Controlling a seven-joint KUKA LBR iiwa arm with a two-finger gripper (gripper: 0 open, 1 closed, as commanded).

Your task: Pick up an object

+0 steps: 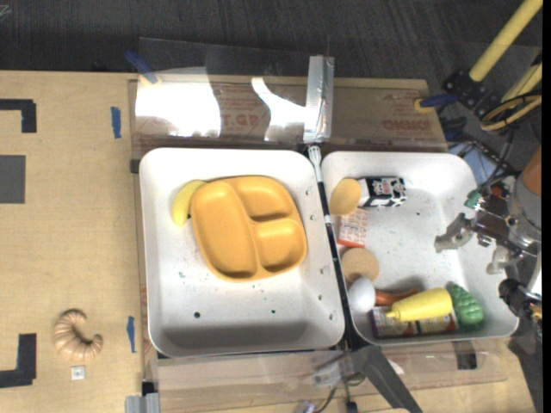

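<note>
Here the claw [469,231] hangs wide and empty in the right bin [430,166], near the mustard bottle [422,310], likely light, slippery plastic, best gripped mid-body.

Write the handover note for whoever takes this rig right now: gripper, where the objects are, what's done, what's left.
Gripper: over the right bin's right side, nothing visible between its fingers.
Right bin: yellow squeeze bottle, green toy, white egg, small cow-print carton, tan rounded items along the left wall.
Left bin: orange divided tray with a banana beside it.
Done: no pick yet.
Left: grasp and lift one object.
</note>
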